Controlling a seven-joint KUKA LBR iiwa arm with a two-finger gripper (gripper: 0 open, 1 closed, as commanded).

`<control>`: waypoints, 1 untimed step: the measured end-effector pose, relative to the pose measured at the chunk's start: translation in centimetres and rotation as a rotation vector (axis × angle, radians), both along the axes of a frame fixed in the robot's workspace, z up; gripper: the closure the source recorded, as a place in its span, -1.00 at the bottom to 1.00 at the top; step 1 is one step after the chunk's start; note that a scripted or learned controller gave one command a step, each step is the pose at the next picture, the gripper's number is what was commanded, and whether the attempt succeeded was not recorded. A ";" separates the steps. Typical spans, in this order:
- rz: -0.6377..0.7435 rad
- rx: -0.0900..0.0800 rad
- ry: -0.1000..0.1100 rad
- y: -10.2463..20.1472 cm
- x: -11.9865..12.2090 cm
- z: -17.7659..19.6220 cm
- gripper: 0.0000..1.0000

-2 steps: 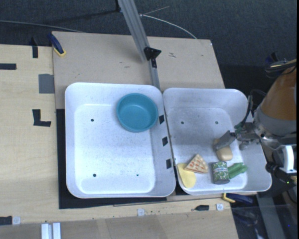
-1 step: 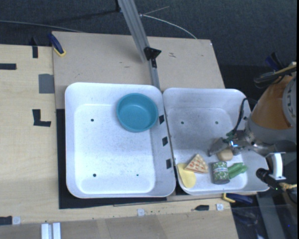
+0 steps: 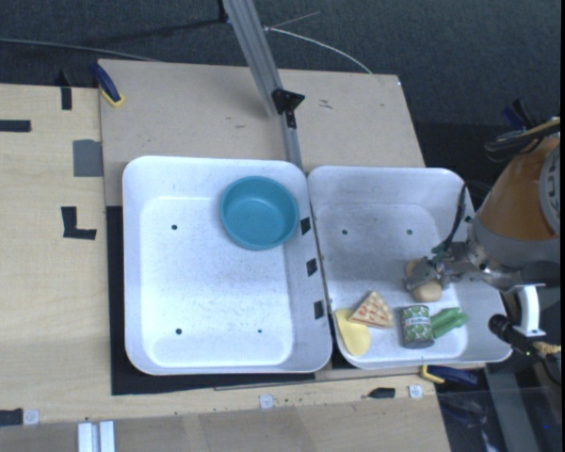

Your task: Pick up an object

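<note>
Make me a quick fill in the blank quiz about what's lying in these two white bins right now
1. The blue bowl sits in the ____ bin.
2. The pizza slice lies in the ____ bin.
3. The small can has a ____ label.
4. The claw reaches in from the ____ side of the view.

Missing words: left; right; green; right
</note>
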State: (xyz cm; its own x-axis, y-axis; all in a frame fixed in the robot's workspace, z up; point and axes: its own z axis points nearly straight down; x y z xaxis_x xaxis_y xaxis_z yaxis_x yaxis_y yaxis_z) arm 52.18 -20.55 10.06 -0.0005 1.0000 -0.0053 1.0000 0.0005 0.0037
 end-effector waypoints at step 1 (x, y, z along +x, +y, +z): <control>-0.001 0.004 0.002 -0.2 -0.9 5.0 1.00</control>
